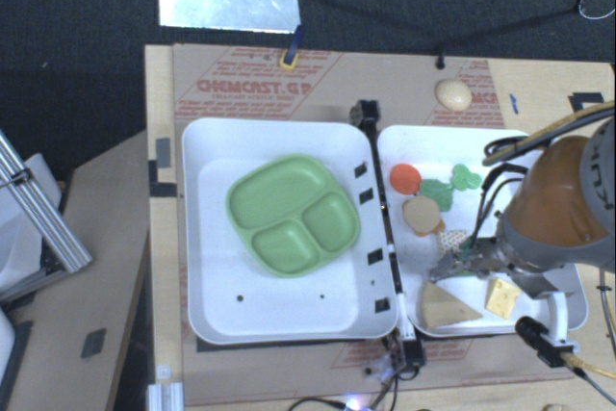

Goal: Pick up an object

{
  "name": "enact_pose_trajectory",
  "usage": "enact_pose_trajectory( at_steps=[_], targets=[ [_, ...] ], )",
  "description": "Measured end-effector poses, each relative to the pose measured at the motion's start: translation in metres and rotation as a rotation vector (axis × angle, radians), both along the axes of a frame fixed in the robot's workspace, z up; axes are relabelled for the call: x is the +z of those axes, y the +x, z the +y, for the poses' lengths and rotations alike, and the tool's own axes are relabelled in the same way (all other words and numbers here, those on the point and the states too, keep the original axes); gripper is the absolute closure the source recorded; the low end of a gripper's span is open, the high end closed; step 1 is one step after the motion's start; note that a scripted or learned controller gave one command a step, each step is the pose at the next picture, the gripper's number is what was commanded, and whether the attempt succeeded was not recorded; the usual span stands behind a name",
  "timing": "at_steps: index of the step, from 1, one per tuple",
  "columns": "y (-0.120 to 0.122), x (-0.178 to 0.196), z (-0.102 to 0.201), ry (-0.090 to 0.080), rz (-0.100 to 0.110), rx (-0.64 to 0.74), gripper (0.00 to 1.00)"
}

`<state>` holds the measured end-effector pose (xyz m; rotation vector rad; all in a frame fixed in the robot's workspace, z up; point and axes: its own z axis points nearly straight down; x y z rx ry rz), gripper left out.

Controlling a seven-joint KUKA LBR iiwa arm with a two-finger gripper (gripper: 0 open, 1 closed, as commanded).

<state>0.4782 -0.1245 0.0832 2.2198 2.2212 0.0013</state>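
A cardboard-topped bench [250,82] carries two white bins. In the right bin [433,144], the gripper [457,263] hovers low over food toys: a tan wedge [446,306] at its 6 o'clock, a round biscuit [422,215] at 11 o'clock, an orange ball [404,177] beyond. Its finger spread is apparently hidden. A green divided plate [292,215] lies in the left bin [207,207].

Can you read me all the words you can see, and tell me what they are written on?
"CHEMCAST G P", in red letters on the brown sheet of paper-faced board under the two white bins; the last letters are blurry, so I am not sure of them.
More red print on the same board near the beige egg-shaped object: too blurred to read.
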Motion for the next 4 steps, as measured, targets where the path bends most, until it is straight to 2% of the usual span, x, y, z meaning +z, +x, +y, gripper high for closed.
enact_pose_trajectory(
  at_steps=[1,2,4],
  targets=[
    [0.001,0.012,0.000,-0.001,-0.002,0.001,1.00],
    [-0.006,0.065,0.005,-0.001,-0.004,0.004,1.00],
    [0.002,0.143,0.007,-0.001,-0.004,0.004,1.00]
  ],
)
